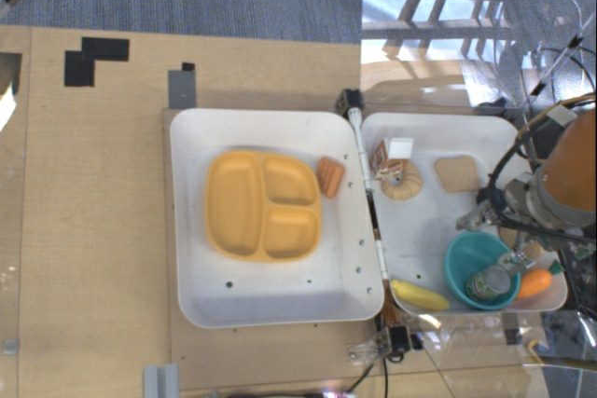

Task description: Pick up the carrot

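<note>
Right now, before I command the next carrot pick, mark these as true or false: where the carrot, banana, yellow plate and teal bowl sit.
1. The carrot lies in the right bin. True.
2. The banana sits on the yellow divided plate. False: it lies in the right bin, near its front edge.
3. The yellow divided plate is in the left bin. True.
4. The teal bowl is in the left bin. False: it is in the right bin, beside the carrot.

a yellow divided plate (262, 205) sits in the left bin (280, 303), a brown block (330, 176) just beside it. the right bin (410, 256) holds a teal bowl (464, 264), banana (419, 295), doughnut (402, 185) and toast slice (456, 173).
</note>
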`<act>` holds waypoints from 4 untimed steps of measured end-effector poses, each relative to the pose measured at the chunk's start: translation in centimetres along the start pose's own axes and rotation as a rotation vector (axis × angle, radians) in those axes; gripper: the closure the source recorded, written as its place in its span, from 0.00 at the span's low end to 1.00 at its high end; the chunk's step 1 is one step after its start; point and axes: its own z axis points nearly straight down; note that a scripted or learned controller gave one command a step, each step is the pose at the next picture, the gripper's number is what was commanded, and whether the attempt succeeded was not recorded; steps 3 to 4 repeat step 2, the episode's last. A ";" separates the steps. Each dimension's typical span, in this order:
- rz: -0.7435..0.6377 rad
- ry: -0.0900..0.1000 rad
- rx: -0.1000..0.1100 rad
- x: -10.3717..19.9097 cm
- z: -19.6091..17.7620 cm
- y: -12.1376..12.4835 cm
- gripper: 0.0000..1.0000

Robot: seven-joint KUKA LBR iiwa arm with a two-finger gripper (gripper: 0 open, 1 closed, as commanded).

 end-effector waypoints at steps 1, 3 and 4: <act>-0.209 -0.012 0.006 -0.5 0.9 -0.1 0.00; -0.216 0.013 -0.004 -1.2 -24.3 -1.0 0.00; -0.216 0.013 -0.004 -1.2 -24.3 -1.0 0.00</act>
